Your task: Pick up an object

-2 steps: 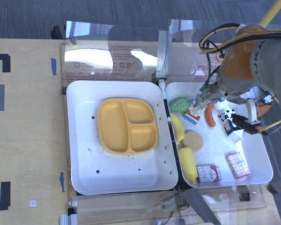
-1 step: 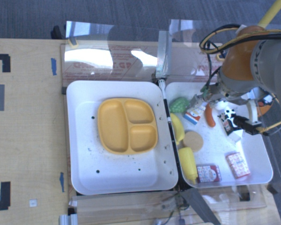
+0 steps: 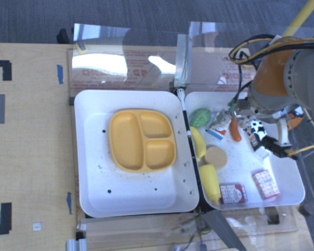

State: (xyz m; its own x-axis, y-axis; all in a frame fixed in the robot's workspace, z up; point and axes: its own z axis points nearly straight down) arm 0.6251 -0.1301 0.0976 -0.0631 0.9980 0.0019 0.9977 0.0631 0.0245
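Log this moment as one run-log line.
arm: above right bin | grasp: cannot tell | right bin: orange carrot, green toy, banana | left bin: yellow tray

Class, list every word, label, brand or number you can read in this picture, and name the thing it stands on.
None can be read.
Red-and-white packet: print too blurred.
Second red-and-white packet: print too small.
Red lettering on the clear panel behind the left bin: washed out by glare.
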